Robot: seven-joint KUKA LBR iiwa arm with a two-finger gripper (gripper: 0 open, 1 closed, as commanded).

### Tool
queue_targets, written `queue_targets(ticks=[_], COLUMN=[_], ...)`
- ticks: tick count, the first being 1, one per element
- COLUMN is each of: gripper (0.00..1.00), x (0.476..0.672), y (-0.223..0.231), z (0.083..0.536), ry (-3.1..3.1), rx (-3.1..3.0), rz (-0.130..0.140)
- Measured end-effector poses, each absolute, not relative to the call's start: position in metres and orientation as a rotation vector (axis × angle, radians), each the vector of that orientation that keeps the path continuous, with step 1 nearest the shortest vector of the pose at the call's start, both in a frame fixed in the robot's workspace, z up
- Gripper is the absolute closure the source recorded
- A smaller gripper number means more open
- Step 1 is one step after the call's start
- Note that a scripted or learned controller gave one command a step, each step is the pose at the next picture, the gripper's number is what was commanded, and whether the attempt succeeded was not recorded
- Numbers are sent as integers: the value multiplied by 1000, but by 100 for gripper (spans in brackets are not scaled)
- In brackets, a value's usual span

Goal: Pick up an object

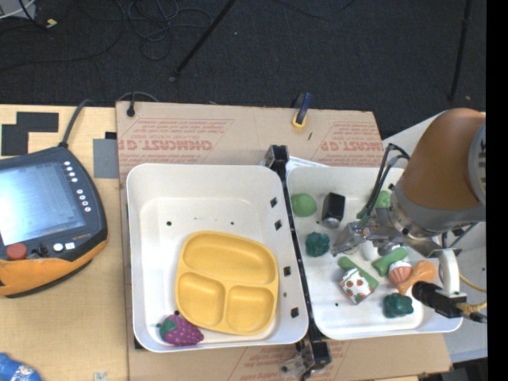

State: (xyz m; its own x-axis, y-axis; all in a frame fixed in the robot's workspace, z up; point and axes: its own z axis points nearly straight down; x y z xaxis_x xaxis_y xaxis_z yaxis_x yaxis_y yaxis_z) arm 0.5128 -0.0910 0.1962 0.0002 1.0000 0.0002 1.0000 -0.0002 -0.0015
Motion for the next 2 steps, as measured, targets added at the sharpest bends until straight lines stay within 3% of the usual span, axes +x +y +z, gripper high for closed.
queue_targets(ticks=[1,2], gripper=[0,100], x=[485,487], y=[-94,-98], z=[82,98], ry=[-2217,-2208], rx=[-2220,-2232], rz=[5,1])
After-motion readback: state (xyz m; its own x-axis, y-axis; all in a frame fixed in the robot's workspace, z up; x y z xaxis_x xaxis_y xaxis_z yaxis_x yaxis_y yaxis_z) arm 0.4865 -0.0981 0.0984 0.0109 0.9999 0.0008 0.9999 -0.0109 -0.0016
